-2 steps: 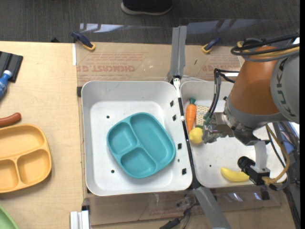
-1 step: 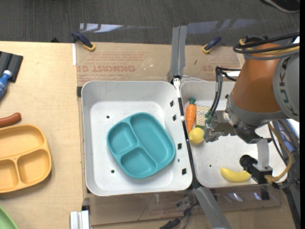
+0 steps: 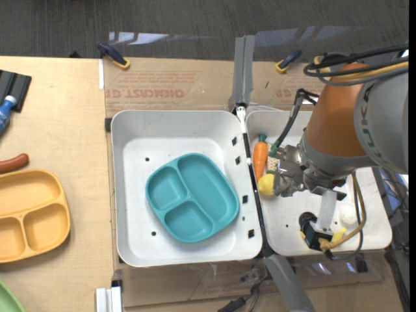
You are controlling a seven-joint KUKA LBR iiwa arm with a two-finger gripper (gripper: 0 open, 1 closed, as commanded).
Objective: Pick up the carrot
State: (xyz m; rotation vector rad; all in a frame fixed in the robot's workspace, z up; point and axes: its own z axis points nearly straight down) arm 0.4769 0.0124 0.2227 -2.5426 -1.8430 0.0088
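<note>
The carrot (image 3: 260, 158) lies in the right bin (image 3: 377, 239), tucked along that bin's left wall in its far-left part. The gripper (image 3: 281, 174) sits just to the right of it, low over the bin floor. Open or closed? Cannot tell from here, the wrist and the orange-banded arm cover that part.

Now, the approach. A small yellow fruit (image 3: 266, 185) crowds the carrot's near end, touching it or all but. The bin wall hems it in on the left. So the clean grip looks to be on the mid-body, away from the yellow piece, closing across the narrow width. There seems little room on the wall side, so the descent wants to be straight down and centred, or the carrot may be nudged against the wall and roll.

As for how it lies: the long axis runs far to near, close to parallel with the wall. The green top points to the far side. The tapered tip points near, toward the yellow fruit, leaning a touch left.

Over in the left bin (image 3: 123, 174), a teal divided plate (image 3: 192, 197) sits well apart from all this.
</note>
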